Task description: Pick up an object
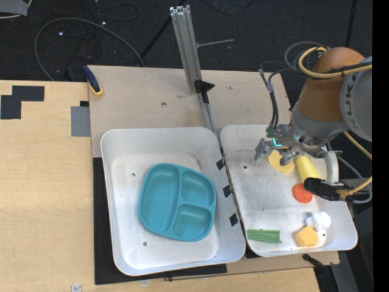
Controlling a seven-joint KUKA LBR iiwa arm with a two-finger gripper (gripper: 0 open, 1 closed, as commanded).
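Starting at the near edge of the right bin, a green block lies flat with its long axis along that edge, and an orange-yellow chunk sits toward the near right corner, touching a small white lump. Further in, near the right wall, is a round red ball, and past it a yellow tube lies with its long axis running from the far edge down toward the near right. A pale yellow piece rests just beside the tube's far end. The gripper hangs right over this cluster at the far right part of the bin; whether it is spread or closed I cannot tell, and nothing can be seen held in it.

The tube looks the likeliest target. To pick it well, the grip should probably cross its short width near the middle, coming straight down so the neighbouring pale piece and the ball are not knocked.

In the left bin a teal divided plate lies near the centre.
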